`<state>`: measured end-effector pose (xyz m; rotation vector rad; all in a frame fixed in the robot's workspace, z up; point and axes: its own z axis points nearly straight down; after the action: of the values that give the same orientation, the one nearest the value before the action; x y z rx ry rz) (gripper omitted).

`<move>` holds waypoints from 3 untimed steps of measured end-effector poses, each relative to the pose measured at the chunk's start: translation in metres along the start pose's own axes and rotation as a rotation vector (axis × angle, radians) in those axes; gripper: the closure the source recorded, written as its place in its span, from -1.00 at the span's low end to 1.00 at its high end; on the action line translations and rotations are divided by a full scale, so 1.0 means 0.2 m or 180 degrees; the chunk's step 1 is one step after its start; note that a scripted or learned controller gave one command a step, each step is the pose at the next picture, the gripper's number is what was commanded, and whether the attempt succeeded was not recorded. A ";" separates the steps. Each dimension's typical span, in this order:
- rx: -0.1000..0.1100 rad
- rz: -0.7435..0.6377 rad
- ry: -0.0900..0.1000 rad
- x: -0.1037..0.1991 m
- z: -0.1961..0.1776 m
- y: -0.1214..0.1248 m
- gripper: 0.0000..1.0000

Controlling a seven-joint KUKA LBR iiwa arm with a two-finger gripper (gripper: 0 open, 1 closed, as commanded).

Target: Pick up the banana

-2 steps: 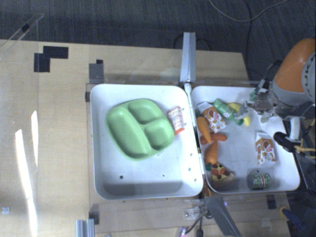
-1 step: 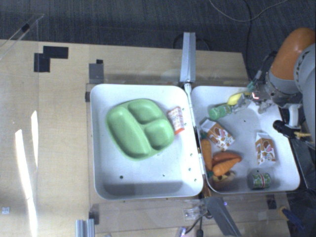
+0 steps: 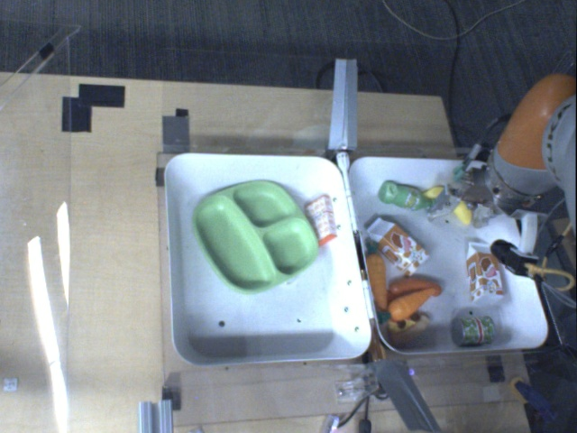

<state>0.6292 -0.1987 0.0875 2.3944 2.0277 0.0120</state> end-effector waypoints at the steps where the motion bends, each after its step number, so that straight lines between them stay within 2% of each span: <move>1: -0.0021 -0.0020 -0.0005 0.01 -0.07 0.01 1.00; 2: -0.0003 0.0285 -0.0012 0.21 -0.73 0.18 1.00; 3: 0.0001 0.0282 -0.0013 0.21 -0.72 0.18 -1.00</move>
<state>0.6705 -0.1644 0.2325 2.4801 1.9183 0.0071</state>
